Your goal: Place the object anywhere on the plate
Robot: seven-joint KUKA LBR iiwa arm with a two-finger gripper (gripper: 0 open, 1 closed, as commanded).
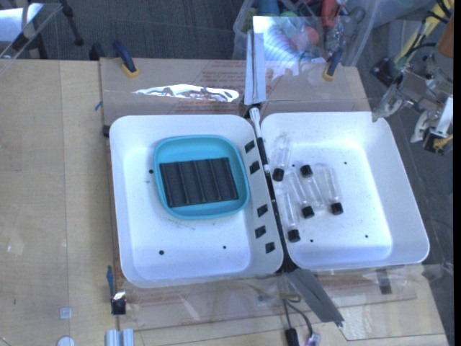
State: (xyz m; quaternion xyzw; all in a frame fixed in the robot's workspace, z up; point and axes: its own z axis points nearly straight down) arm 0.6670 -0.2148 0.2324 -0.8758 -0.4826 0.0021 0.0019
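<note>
A teal squarish plate (164,152) lies in the left bin (133,215), and a dark ribbed insert (198,181) covers its middle. Several clear plastic tubes with black caps (308,191) lie loosely together in the left half of the right bin (385,193). My gripper (431,125) hangs at the far right, outside and above the right bin's back right corner, well away from the tubes and the plate. Nothing shows beneath it or in it.
Black clips (259,193) run along the seam where the two bins meet. A clear box of clutter (317,6) stands behind the bins. Blue clamps (128,65) hold the cardboard at the back. Cables (292,323) lie at the front edge.
</note>
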